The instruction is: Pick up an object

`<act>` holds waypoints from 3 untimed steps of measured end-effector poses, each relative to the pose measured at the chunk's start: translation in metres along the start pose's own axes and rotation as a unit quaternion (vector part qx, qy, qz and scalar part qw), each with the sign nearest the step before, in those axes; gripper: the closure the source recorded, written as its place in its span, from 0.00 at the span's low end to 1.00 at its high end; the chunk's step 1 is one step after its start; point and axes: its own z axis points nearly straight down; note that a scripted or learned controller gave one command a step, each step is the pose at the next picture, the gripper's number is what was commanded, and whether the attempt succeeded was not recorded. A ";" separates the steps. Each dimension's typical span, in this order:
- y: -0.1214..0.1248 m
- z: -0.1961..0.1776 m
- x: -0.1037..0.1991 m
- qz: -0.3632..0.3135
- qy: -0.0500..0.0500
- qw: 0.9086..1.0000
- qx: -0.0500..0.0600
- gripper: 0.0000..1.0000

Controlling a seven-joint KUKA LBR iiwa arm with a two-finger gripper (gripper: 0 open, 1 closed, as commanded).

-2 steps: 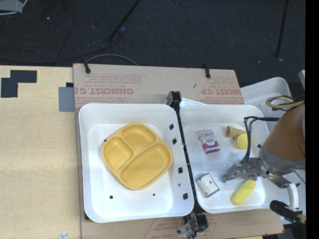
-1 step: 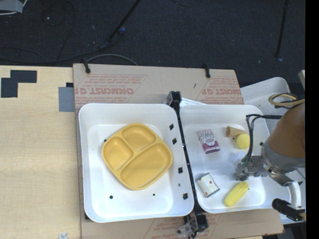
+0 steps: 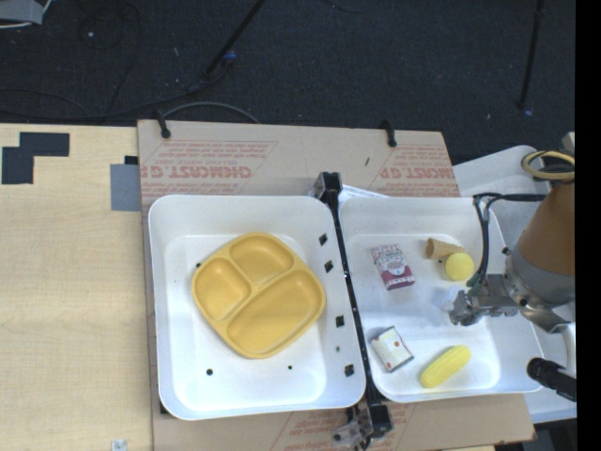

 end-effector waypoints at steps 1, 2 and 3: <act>0.003 -0.043 0.004 0.000 0.000 1.000 0.000 1.00; 0.004 -0.096 0.003 0.000 -0.001 1.000 -0.001 1.00; 0.019 -0.082 0.048 -0.001 0.001 1.000 0.003 1.00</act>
